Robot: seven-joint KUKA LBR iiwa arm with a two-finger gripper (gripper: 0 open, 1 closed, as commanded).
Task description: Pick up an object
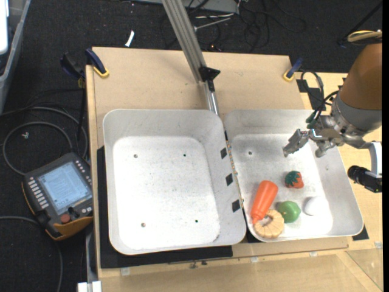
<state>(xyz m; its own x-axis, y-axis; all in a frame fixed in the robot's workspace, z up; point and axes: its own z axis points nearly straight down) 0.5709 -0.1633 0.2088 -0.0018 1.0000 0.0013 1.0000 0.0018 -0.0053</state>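
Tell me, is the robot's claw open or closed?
Open. The gripper hangs above the right bin, its two fingers spread wide apart with nothing between them.

The arm (363, 84) enters from three o'clock, its orange band uppermost and the grey wrist below it. From the wrist the gripper (309, 146) points toward nine o'clock. Its two fingers are spread apart, one (296, 143) toward nine o'clock, the other (323, 148) nearer the wrist.

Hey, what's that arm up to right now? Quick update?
Tool open, holding nothing, above right bin. Carrot, strawberry, other toys untouched below. Nothing in the way.
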